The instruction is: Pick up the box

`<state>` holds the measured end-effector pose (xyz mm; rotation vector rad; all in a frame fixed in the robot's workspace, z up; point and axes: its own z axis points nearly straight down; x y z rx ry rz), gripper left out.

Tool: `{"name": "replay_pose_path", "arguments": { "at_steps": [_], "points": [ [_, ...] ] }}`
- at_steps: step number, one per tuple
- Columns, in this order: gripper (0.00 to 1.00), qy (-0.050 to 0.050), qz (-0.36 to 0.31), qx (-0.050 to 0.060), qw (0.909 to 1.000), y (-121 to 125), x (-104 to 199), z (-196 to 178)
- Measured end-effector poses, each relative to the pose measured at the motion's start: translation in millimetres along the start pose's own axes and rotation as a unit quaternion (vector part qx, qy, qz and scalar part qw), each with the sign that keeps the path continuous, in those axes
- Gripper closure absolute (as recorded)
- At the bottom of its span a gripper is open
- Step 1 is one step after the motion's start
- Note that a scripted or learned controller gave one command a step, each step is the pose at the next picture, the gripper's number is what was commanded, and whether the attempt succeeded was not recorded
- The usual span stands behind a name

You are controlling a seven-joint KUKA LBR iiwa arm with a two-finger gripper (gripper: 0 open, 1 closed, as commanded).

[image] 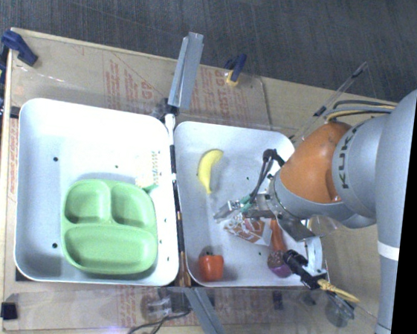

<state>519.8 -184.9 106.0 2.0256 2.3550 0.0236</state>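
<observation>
The box (250, 229), a small brown and white printed pack, lies in the right bin (190, 198) right of its middle. My gripper (240, 208) reaches in from the right under the orange wrist band and sits low over the box's upper left edge, touching or nearly touching it. The wrist hides the box's far right side.
A yellow banana (208, 168) lies at the upper left of the right bin. A red pepper (211, 266) sits near its front wall. An orange carrot (278, 238) and a purple eggplant (281, 264) crowd the box's right. The left bin (35, 180) holds a green divided tray (109, 226).
</observation>
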Motion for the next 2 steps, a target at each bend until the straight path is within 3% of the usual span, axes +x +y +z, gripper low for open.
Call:
{"name": "replay_pose_path", "arguments": {
  "at_steps": [1,2],
  "points": [
    [0.0,0.009,-0.042,0.017,0.9989,13.6,10.9,14.2],
    [1.0,0.009,-0.043,0.017,0.9989,14.2,10.8,4.5]
  ]
}}
